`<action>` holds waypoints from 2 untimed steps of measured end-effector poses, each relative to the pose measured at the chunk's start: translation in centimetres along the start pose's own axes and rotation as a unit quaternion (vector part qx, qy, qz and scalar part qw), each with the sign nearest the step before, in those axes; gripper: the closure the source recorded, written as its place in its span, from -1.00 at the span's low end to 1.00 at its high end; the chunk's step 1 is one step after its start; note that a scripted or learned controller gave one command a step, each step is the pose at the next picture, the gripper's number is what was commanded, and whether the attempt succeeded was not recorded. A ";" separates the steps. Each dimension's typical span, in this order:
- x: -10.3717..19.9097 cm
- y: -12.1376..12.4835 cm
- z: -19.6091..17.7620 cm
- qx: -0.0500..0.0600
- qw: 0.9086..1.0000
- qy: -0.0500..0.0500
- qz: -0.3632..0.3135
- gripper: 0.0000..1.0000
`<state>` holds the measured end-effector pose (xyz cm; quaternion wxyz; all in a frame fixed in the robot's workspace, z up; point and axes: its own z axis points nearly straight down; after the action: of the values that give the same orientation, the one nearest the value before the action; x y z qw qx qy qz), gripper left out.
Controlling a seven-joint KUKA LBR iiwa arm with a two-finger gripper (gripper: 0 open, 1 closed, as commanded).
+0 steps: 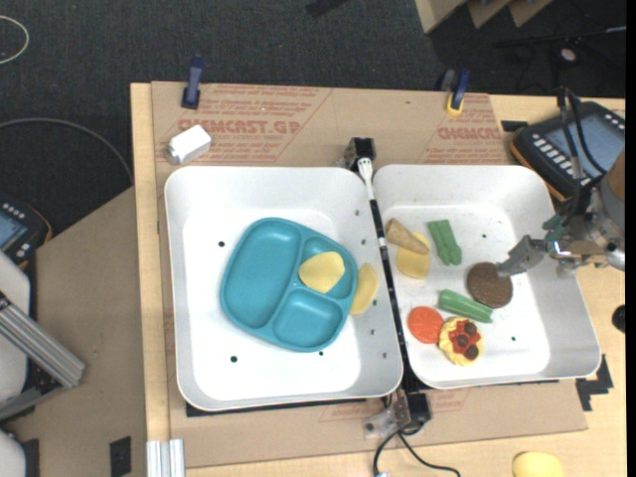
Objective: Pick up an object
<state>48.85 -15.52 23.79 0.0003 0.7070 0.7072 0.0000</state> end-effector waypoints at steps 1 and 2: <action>-6.2 3.8 -16.5 -0.010 1.000 -0.006 0.001 -1.00; -5.9 3.7 -16.6 -0.003 1.000 -0.002 -0.001 1.00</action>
<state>52.55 -21.41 40.41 0.0043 0.7065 0.7077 0.0008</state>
